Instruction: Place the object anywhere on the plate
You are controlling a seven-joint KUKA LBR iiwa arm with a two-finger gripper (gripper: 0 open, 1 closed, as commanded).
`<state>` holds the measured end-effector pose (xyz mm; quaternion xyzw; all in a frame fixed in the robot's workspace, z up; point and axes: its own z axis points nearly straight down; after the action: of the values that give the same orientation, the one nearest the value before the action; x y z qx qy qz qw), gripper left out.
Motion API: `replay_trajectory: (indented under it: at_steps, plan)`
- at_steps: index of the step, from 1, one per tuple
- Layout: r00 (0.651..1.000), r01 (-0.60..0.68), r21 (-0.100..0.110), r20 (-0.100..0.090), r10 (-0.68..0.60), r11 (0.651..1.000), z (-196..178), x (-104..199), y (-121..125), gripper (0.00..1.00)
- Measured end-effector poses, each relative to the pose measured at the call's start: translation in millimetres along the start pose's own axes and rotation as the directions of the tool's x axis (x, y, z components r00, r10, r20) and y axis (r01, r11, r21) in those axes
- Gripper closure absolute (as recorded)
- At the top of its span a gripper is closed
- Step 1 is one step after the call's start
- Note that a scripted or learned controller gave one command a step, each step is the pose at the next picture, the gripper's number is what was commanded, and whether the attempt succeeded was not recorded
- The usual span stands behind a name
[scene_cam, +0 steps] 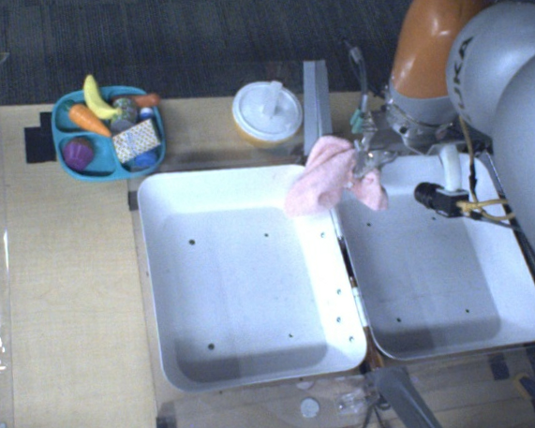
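A pink cloth [325, 179] hangs bunched over the far end of the divider between the two bins, raised off the floors. My gripper [368, 158] is at the cloth's right side, shut on the cloth, and pink folds show on both sides of the fingers. The blue divided plate [104, 174] sits on the bench at the far left, beyond the left bin's corner. It holds a toy banana [96, 98], a carrot [87, 119], a purple piece [78, 153] and several other small items.
The left bin [245, 276] and right bin [444, 285] lie side by side with bare white floors. A white lidded cup [267, 112] stands behind the left bin. A grey upright post [314, 100] rises next to it. The arm fills the upper right.
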<state>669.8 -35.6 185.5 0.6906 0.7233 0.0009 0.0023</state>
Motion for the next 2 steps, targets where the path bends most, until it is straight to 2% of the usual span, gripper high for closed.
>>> replay_trajectory:
  at_steps: [1,2]
  plan:
    - [1.000,0.008,-0.004,-0.001,-0.008,1.000,-40.3,1.5,2.2,1.00]
    - [0.916,0.400,-0.003,-0.001,-0.400,0.916,-38.4,51.7,-9.4,1.00]
